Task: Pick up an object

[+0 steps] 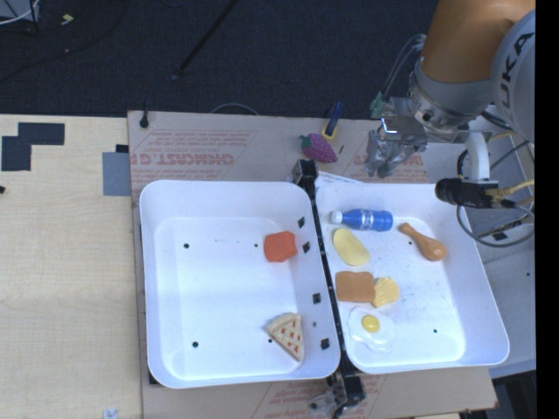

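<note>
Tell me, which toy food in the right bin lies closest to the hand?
The blue bottle, lying on its side at the bin's far end, just below the hand. The drumstick is a bit farther.

Landmark: black divider [320, 260] between the two bins. Just right of it — blue bottle [363, 220] with a white cap, lying on its side; yellow oval piece [350, 246] below the bottle; brown toast slice [355, 286]; ridged yellow chip [385, 291] touching the toast; fried egg [370, 326], flat. Drumstick [423, 242] lies farther right. Left of the divider — orange block [279, 246] and pie wedge [287, 334].
</note>
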Robot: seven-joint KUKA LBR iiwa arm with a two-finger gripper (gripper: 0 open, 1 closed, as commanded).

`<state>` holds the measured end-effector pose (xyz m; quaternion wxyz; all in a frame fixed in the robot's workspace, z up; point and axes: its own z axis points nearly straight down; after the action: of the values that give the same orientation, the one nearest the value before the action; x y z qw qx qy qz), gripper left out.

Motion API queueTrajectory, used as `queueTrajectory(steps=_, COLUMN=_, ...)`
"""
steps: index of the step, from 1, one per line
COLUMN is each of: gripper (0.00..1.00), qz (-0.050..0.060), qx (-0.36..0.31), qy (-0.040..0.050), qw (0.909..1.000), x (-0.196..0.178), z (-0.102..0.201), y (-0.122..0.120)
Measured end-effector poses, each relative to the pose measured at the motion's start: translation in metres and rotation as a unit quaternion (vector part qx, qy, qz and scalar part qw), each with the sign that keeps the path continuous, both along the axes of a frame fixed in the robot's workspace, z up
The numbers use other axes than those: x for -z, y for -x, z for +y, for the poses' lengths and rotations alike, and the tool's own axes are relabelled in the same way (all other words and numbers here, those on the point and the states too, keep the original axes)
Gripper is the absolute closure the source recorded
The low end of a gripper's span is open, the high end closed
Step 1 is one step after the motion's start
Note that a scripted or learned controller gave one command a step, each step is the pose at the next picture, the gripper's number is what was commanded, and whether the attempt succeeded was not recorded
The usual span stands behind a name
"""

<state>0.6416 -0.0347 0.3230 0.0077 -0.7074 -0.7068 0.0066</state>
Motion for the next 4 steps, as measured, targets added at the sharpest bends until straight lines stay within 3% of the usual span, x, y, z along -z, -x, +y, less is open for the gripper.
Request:
queueTrajectory(steps=1, gripper=1.00, qz=-0.017, qx=-0.004, qy=-0.0004, qw=0.9999, x=-0.135, z=0.077, y=-0.003)
queueTrajectory(steps=2, gripper=1.00, qz=0.000, qx=-0.001, qy=0.0012, qw=1.0000, x=0.067, z=0.097, y=0.001)
queueTrajectory(steps=3, gripper=1.00, qz=-0.012, qx=-0.002, qy=-0.0002, qw=0.9999, x=-0.008, z=0.136, y=0.011)
queueTrajectory(steps=4, gripper=1.00, qz=-0.014, qx=-0.004, qy=-0.0018, qw=0.9999, x=-0.108, z=0.205, y=0.014)
